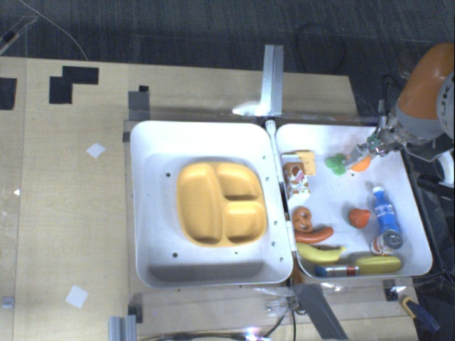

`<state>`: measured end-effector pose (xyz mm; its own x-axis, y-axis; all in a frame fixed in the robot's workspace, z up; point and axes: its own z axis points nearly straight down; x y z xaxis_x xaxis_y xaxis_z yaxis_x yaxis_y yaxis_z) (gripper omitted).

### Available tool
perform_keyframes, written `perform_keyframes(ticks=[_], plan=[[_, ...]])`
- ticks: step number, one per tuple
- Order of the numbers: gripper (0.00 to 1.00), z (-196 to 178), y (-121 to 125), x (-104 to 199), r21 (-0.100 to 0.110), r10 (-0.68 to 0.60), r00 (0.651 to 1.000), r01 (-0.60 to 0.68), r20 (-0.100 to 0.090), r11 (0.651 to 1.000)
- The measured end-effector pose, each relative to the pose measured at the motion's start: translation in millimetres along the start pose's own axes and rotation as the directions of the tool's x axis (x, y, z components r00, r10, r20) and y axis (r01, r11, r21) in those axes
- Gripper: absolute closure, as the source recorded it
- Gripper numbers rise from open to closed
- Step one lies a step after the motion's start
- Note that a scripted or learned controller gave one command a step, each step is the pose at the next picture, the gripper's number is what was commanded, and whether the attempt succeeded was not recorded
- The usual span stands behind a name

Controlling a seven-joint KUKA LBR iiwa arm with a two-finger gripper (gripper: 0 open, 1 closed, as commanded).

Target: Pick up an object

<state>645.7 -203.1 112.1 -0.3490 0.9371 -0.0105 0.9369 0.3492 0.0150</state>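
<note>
While the hand (375,145) hangs over the right bin's (419,212) far edge, I cannot tell how it is set. An orange toy (362,164) lies just below it beside a green toy (335,164). It could bump both and grab none.

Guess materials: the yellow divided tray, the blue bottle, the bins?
Yellow divided tray: looks like moulded plastic, matte to satin, with soft rounded compartment edges and even colour.
Blue bottle: probably plastic with a glossy printed label and white cap; too small to be sure.
Left bin and right bin: white, smooth, likely plastic or painted metal, with rounded corners and faint sheen.
</note>
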Motion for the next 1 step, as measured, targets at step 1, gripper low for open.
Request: perform_keyframes(ticks=[1], plan=[[1.00,-94.9,5.2,-4.3,0.007,0.407,0.914,-0.407,-0.001,0.914]])
